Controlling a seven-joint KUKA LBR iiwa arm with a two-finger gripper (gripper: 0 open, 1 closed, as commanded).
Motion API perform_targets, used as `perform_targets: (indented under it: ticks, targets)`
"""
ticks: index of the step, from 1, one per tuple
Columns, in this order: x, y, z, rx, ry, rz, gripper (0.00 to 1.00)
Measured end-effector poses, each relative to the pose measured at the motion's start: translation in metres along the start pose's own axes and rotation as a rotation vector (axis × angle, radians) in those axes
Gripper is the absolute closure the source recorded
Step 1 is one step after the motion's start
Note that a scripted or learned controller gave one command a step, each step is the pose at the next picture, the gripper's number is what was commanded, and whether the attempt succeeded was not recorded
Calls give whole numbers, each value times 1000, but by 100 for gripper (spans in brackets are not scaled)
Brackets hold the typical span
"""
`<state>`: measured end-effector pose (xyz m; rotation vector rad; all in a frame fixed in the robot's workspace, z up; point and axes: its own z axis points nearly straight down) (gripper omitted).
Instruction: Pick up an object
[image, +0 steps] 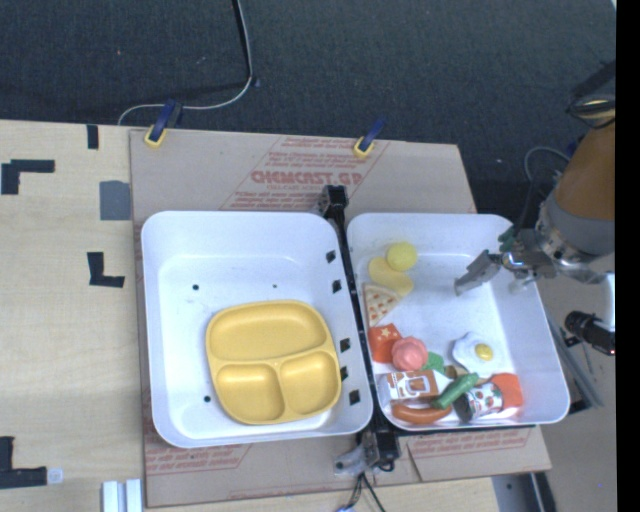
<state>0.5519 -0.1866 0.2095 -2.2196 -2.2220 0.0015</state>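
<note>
You have the left bin (170, 250) holding a yellow divided plate (272, 360). The right bin (440, 228) keeps toy food along its left and near sides: pizza slice (382, 300), fried egg (474, 351), yellow lemon (401, 256). The gripper (478, 273) hangs above that bin's right part with fingers spread, nothing between them.

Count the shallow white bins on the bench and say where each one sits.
2. The left bin holds a yellow divided tray; the right bin, touching it along the middle, holds the toy food.
</note>
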Motion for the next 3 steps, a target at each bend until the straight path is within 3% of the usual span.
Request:
perform_targets:
  ticks: [1,2,3]
  targets:
    - [51,57,130,-5,-2,-5,0]
    - [75,119,125,-5,-1,-5,0]
    - [73,118,113,-4,-2,-2,100]
